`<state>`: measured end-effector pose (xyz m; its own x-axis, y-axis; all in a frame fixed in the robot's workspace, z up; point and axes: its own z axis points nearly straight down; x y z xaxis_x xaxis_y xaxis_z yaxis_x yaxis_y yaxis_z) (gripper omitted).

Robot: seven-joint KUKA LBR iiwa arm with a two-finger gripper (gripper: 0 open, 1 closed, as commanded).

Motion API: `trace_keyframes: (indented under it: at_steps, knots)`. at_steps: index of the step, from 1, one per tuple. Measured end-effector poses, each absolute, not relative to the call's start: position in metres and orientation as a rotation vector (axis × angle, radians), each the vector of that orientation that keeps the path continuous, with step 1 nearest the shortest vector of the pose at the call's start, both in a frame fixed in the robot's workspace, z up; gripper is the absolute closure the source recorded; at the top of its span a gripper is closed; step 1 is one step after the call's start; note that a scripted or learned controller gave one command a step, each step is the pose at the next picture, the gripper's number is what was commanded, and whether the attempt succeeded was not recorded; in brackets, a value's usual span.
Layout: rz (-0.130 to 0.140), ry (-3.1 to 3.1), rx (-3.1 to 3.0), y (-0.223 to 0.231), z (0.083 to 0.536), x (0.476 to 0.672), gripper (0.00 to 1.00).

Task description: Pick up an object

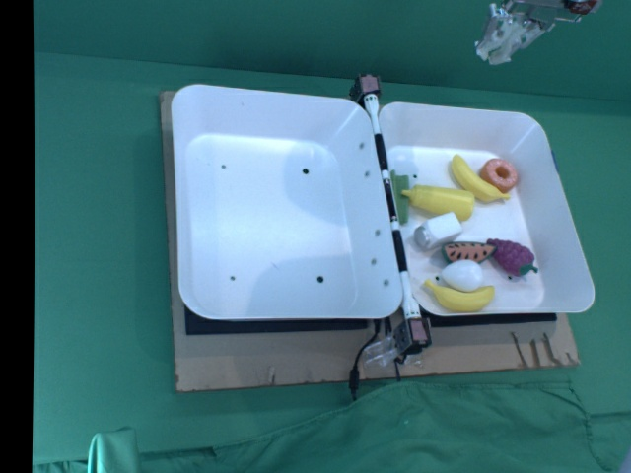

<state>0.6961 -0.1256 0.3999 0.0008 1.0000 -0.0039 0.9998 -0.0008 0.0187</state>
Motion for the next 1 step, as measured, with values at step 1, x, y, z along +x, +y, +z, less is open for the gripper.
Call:
trace_keyframes:
  at_steps: [1]
  knots:
    - [0.018,2.214,2.21,-0.0871,0.4789,0.6606,1.0]
